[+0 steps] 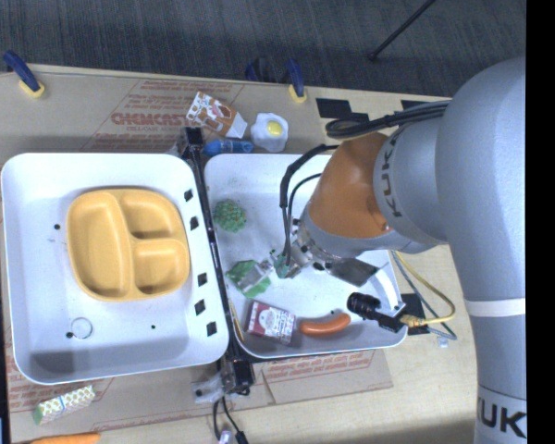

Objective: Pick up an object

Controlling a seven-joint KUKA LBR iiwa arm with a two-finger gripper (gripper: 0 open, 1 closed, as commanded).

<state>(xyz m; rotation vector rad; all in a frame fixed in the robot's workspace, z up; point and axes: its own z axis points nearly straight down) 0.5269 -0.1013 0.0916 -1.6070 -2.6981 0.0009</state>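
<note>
My gripper (282,262) hangs mid right bin (259,169), grip state I cannot tell, with the green packet (248,276) just beside it toward the left wall, long axis slanting toward the near-left corner.

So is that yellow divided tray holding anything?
Empty. The yellow tray in the left bin shows only bare compartments.

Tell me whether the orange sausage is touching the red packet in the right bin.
Touching. The camera view shows the sausage's left end meeting the red packet's right edge, with no white bin floor between them.
</note>
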